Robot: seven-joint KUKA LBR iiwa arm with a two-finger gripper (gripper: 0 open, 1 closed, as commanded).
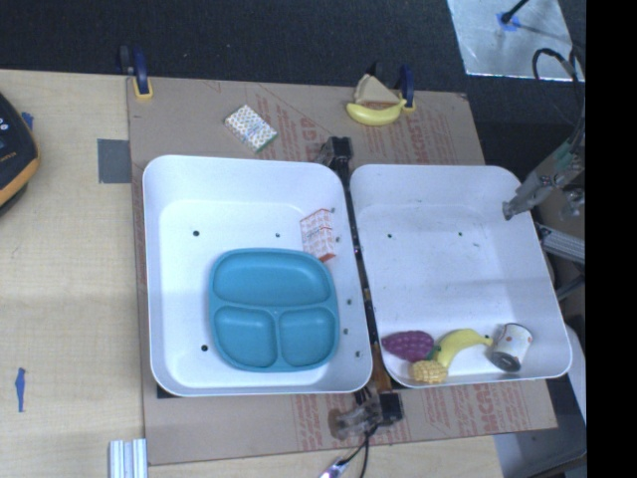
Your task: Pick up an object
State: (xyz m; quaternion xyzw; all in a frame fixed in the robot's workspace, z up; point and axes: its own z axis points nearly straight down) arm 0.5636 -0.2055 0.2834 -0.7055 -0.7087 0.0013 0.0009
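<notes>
The right bin (448,257) holds several small objects along its near edge: a purple toy (408,345), a yellow banana (462,345), a small corn cob (428,371) and a white and grey cup (512,347) lying on its side. The left bin (179,217) holds a blue divided plate (274,309) and a red and white packet (318,233) beside its right wall. My gripper (532,192) is a grey shape at the right bin's far right rim, well away from the objects and above them in the view.
On the cardboard behind the bins lie a second banana (375,114) with a wedge-shaped toy (376,90) and a patterned packet (250,126). A yellow and black device (12,152) sits at the bench's left edge. Blue clamps (141,73) hold the cardboard.
</notes>
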